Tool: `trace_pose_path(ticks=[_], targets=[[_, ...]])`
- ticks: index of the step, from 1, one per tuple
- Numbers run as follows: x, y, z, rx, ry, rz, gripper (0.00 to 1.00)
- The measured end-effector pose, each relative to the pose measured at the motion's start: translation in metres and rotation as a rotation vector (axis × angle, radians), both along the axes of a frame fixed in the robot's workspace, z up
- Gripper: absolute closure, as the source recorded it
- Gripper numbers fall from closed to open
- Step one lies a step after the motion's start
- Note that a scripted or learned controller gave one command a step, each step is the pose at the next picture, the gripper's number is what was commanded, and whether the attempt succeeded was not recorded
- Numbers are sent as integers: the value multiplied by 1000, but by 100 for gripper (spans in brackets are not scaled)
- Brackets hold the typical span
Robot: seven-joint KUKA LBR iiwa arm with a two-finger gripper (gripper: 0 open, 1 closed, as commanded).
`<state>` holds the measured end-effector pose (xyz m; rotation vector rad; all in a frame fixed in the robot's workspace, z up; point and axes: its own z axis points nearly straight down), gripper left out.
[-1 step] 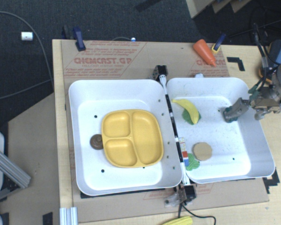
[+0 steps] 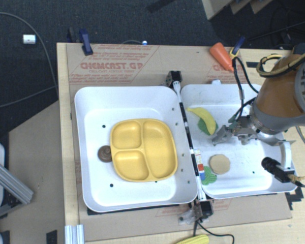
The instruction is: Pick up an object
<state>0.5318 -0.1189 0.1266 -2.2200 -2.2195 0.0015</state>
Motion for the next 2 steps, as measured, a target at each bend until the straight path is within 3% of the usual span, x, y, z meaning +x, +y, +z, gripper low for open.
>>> trace_pose_path(ticks=[1, 2], targets=[[69, 16, -42, -1, -2, 1, 0], [70, 16, -31, -1, -6, 0, 100]])
